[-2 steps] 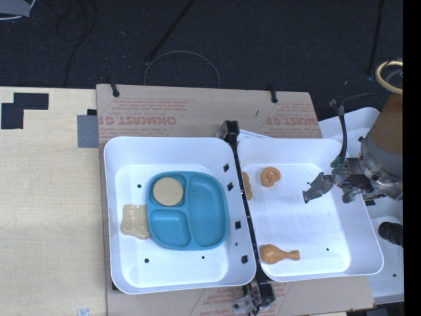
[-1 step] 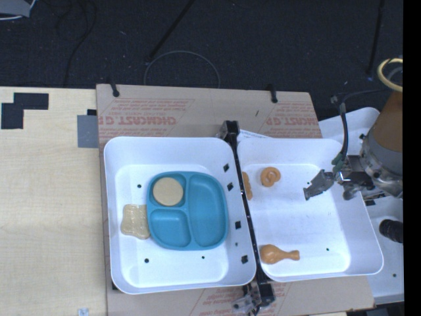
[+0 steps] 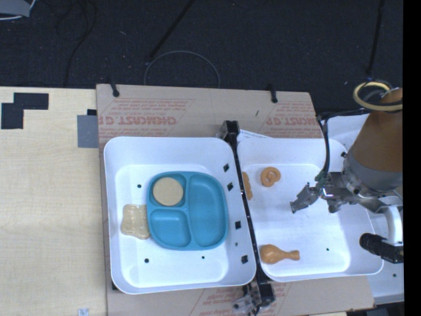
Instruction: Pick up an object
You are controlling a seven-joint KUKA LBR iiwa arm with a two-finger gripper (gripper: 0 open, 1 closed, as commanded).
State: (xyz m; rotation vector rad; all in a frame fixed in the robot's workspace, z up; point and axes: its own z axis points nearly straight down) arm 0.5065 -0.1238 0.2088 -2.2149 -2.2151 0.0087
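My gripper (image 3: pixel 300 201) hangs over the middle of the right bin (image 3: pixel 332 263), reaching in from the right. Nothing shows in it. An orange curled pastry (image 3: pixel 270 176) lies up and to the left of it, apart from it. A tan drumstick (image 3: pixel 279 255) rests near the bin's front wall, below the gripper. A small orange piece (image 3: pixel 247 185) lies against the divider between the bins. In the left bin (image 3: pixel 125 268) sits a blue sectioned plate (image 3: pixel 200 209) with a round tan biscuit (image 3: pixel 167 191) in its upper left compartment. A pale yellow slice (image 3: pixel 135 221) lies by the plate's left edge.
The grey arm with its orange band (image 3: pixel 381 143) covers the right bin's right side. Cardboard (image 3: pixel 197 114) lies under both bins. A black clamp (image 3: pixel 229 130) sits at the top of the divider. A light wooden bench (image 3: pixel 46 209) extends to the left.
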